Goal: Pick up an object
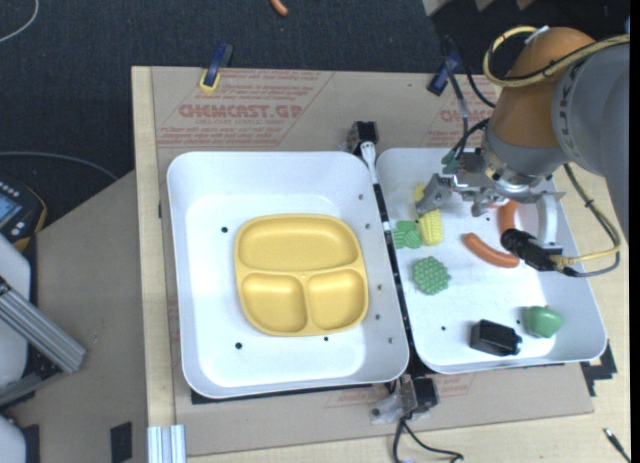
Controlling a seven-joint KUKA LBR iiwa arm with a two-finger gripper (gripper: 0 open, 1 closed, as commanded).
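Overhead, we look down on two white bins set side by side on a bench. Our left bin (200, 186) holds a yellow divided plate (300, 273) with three compartments, lying flat near its middle. Our right bin (590, 326) carries the small objects: a yellow corn piece (431, 227) touching a green leafy piece (406, 235) close to the wall between the bins, a round green textured ball (431, 274) just below them, an orange sausage (489, 250) lying at a slant near the bin's middle, a black block (495, 337) near the front wall, and a green rounded piece (543, 322) just beside it to the right. A second orange piece (508, 215) shows partly under our wrist. Our gripper (446, 189) hangs over the back part of the right bin, just above the corn piece, apart from it. We cannot tell how our claw is set, since the wrist hides it. Nothing shows held in it.
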